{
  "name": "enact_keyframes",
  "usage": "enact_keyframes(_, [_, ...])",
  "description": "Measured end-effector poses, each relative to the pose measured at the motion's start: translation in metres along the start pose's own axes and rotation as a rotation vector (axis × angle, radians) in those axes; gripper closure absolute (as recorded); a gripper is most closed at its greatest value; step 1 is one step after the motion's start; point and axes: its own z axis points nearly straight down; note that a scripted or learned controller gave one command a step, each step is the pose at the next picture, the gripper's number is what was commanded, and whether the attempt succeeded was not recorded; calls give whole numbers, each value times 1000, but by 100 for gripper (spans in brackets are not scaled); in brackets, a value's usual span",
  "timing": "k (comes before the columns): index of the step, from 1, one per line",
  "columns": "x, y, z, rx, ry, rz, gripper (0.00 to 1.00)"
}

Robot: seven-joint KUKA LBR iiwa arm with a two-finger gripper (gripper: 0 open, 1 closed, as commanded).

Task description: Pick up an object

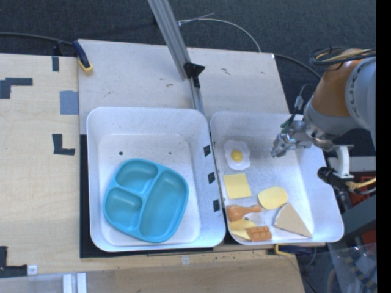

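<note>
Camera view: approach step, with claw (282, 146) over right bin (322, 224), finger state impossible to tell, nothing visibly gripped, nearest target fried egg (236, 155) just left, needing a leftward shift, then descent and closing on it.

Blue divided plate (146, 199) in a white bin (98, 163); white-and-yellow fried egg (236, 155); yellow cheese square (237, 186).

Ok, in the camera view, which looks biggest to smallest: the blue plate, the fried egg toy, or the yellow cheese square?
1. Blue divided plate, clearly largest.
2. Yellow cheese square.
3. Fried egg toy; it looks close to the cheese, so that order is unsure.
</note>
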Motion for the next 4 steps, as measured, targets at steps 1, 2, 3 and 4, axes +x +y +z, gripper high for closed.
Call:
enact_keyframes(1, [62,63,-153,-4,-1,0,100])
enact_keyframes(2, [60,27,-253,-3,-1,5,100])
enact_keyframes(3, [103,-2,-294,1,1,0,100])
enact_keyframes(4, [160,-51,-261,10,2,0,100])
